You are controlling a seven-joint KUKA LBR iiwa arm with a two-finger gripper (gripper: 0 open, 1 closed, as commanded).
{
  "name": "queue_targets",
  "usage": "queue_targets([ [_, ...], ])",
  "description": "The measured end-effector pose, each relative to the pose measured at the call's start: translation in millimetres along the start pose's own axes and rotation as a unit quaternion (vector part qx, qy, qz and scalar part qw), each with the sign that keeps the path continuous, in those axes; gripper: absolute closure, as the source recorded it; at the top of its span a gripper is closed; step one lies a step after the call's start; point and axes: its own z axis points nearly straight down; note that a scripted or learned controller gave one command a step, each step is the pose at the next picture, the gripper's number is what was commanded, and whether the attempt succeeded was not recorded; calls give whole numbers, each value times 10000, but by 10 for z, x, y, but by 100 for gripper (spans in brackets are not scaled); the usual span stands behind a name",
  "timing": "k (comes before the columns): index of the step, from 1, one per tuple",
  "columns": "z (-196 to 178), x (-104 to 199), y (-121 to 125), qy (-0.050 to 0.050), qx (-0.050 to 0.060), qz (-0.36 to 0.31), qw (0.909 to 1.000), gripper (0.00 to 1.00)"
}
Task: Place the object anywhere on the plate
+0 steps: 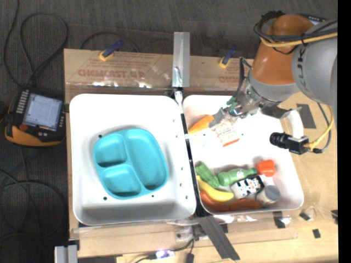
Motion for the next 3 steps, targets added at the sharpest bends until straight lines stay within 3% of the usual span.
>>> queue_targets([
  [1, 343, 691, -92, 2, 19, 466, 9989, 100],
  [2, 340, 832, 239, -9, 17, 1449, 9894, 100],
  [3, 320, 774, -432, -11, 22, 1367, 9906, 100],
])
